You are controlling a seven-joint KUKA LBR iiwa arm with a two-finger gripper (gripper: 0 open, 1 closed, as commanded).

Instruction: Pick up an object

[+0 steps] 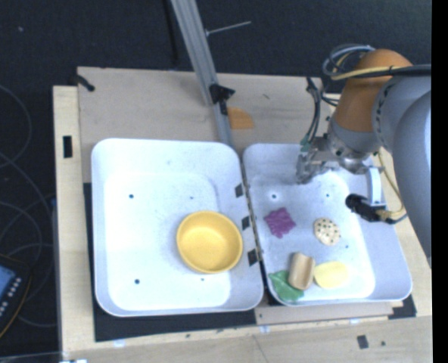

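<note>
The fingers [309,169] are hanging over the far part of the right-hand bin [273,165], pointing down at bare white floor, and from this slanted look-down it is not possible to tell whether they are standing wide or narrow; nothing is showing between them, so they are carrying nothing. Above them the wrist is rising into the orange band [360,97] and the grey arm [409,150], which is reaching in from the right.

Judging by this, the approach step is in hand: the arm is positioned over the bin but no object is being gripped yet. The candidates are all lying nearer the camera than the fingers. Closest is the purple block [280,221], sitting by itself toward the bin's left wall. To its right, apart from it, the speckled round piece [327,231] is lying alone. At the near edge a tan cylinder [300,270] is leaning between a green piece [284,286] and a yellow lump [331,275], touching or nearly touching both. The left-hand bin [126,165] is holding a yellow bowl [209,242], well apart from the fingers.

The next move is probably calling for a shift toward the near side and a descent over one item. The purple block or the speckled piece looks the easier choice, since each is standing free, whereas the crowded trio is likely to get nudged or grabbed two at once.
</note>
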